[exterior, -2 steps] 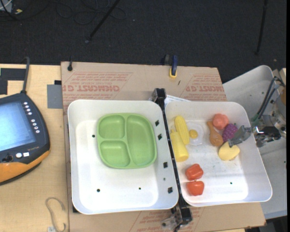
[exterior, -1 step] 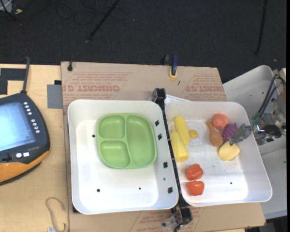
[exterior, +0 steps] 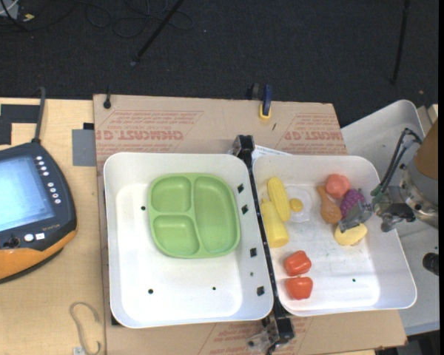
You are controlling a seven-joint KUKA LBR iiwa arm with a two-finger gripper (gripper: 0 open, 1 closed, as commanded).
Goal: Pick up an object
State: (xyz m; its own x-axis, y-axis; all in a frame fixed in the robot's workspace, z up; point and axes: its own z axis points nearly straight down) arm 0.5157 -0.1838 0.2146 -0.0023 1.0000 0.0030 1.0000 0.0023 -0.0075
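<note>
Counting first: 2 shallow white bins, the left bin (exterior: 126, 272) and the right bin (exterior: 392, 287), side by side on a sheet of brown printed cardboard (exterior: 207, 124). The grey two-finger gripper (exterior: 371, 211) sat at the right bin's far-right side; whether it was open or closed couldn't be told, since the tip was too dark and small.

Right bin held 9 items:
- 1 purple plastic grape bunch (exterior: 352, 202), touching or just beside the gripper tip on its left. Knobbly, dark violet; long axis approx. up-down in the view, slightly tilted.
- 1 yellow curved plastic piece (exterior: 351, 234), just below-left of the tip; long axis approx. left-right, right end a bit higher.
- 1 pinkish-orange round toy (exterior: 338, 184), up-left of the gripper, near the grapes.
- 1 orange-brown elongated toy (exterior: 329, 209), just beyond the grapes, to the left.
- 2 yellow plastic corn cobs, the upper cob (exterior: 277, 198) and the lower cob (exterior: 274, 226), well left of the gripper, both lengthwise approx. up-down.
- 1 small pale-yellow piece (exterior: 296, 205) beside the cobs.
- 2 red plastic peppers, one pepper (exterior: 297, 262) above the other pepper (exterior: 300, 288), down-left of the gripper.

Left bin, far from the gripper: 1 light-green three-compartment plastic plate (exterior: 194, 215).
</note>
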